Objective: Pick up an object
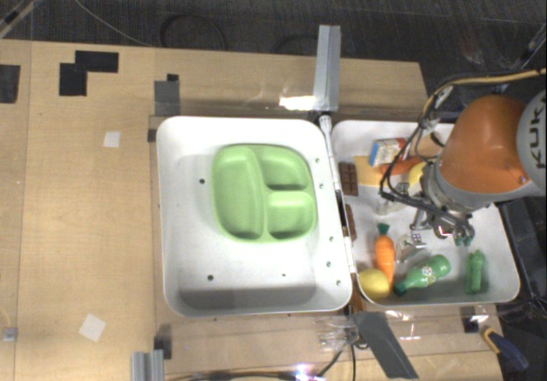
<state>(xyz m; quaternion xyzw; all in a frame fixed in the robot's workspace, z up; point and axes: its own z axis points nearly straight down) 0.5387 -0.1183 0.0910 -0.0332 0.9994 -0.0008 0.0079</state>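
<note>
Wooden bench [77,225], pincer [416,240] over right bin [504,281] beside carrot [385,256].

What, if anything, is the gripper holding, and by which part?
It cannot be told: the gripper hangs over the right bin near the carrot, with nothing visibly held.

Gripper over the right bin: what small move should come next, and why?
Probably a short straight descent. The gripper hovers in the right bin just above and beside the carrot and the green bottle, with nothing visibly held. Those two lie closest beneath it, so lowering onto one seems the likeliest way to a grasp.
</note>
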